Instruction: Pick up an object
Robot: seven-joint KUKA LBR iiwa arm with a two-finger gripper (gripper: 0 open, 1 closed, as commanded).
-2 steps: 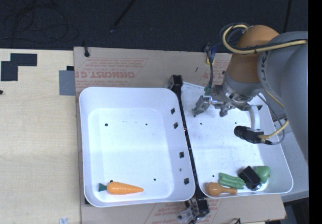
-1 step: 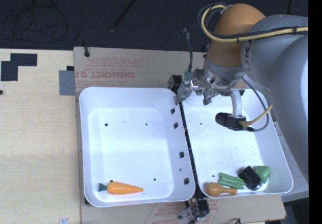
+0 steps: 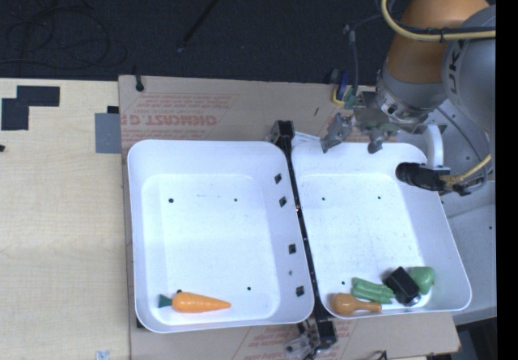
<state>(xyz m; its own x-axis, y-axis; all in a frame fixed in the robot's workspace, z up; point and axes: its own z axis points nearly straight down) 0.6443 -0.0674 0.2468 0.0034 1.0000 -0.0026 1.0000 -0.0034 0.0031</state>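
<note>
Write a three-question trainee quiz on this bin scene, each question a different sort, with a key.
1. True or false: the carrot lies in the right bin.
2. Which object lies between the green bean pod and the green pepper? A) black block B) red cup C) blue ball
3. Fill in: the gripper hangs above the right bin's ____ edge, far or near.

Key: 1 false, it lies in the left bin. 2 A, the black block. 3 far.

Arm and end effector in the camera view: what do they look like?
The arm is grey, with a broad rounded orange band above the wrist. A yellowish cable loops beside that band. The end effector is grey metal with two short fingers.
</note>
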